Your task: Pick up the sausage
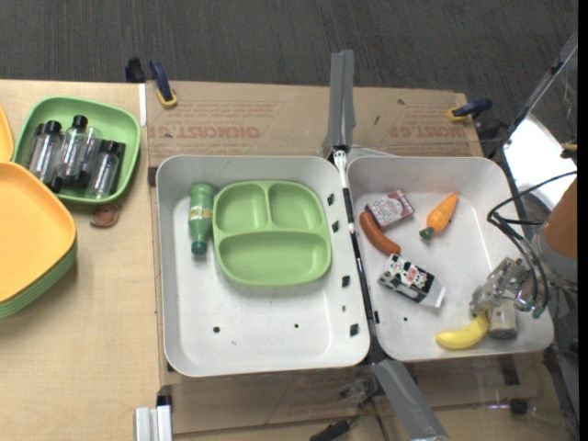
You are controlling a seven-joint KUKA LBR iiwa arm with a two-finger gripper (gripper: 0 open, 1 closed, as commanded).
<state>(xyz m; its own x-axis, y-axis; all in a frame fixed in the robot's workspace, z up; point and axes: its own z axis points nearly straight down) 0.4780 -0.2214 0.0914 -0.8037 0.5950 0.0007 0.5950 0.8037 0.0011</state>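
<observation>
The sausage (378, 232) is a reddish-brown link lying at a slant in the right bin (459, 175), close to the bin's left wall. My gripper (502, 307) hangs low over the bin's front right corner, far to the right of the sausage. It is just above the tip of a yellow banana (462, 335). Nothing is visibly held in it.
Near the sausage lie a pink packet (390, 208), an orange carrot (442, 214) and a black-and-white packet (411, 281). The left bin (257, 338) holds a green divided plate (271, 232) and a green bottle (200, 217). A green tray of bottles (78, 150) and orange plates (32, 246) sit far left.
</observation>
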